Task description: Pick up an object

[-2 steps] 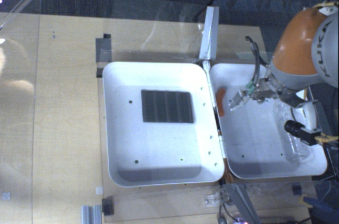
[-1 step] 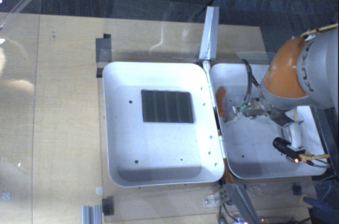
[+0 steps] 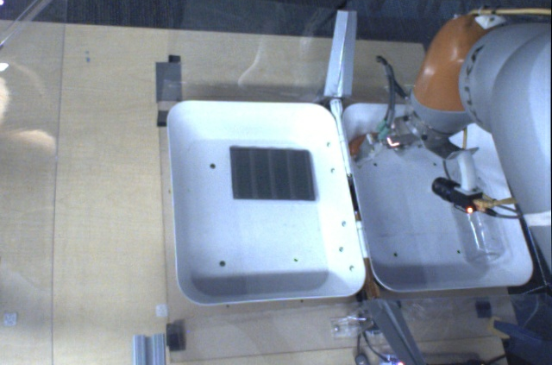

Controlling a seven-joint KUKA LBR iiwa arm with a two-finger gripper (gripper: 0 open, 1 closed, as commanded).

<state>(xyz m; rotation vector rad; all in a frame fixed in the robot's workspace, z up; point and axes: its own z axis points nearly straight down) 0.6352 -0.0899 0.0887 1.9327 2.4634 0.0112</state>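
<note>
A dark grey ribbed rectangular pad [image 3: 272, 173] lies flat in the middle of the left bin [image 3: 198, 260]. In the right bin [image 3: 414, 268], a clear plastic bottle-like thing [image 3: 483, 235] rests near the right wall. A small orange-brown thing [image 3: 356, 144] sits in that bin's back left corner. My gripper [image 3: 385, 137] reaches down into that same corner, right beside the orange-brown thing, and the wrist hides much of it. I see nothing held in it.
The grey arm with its orange band [image 3: 444, 74] covers the back right of the right bin. A metal post [image 3: 341, 53] stands behind the seam between the bins. Bare wooden bench [image 3: 86, 208] stretches to the left.
</note>
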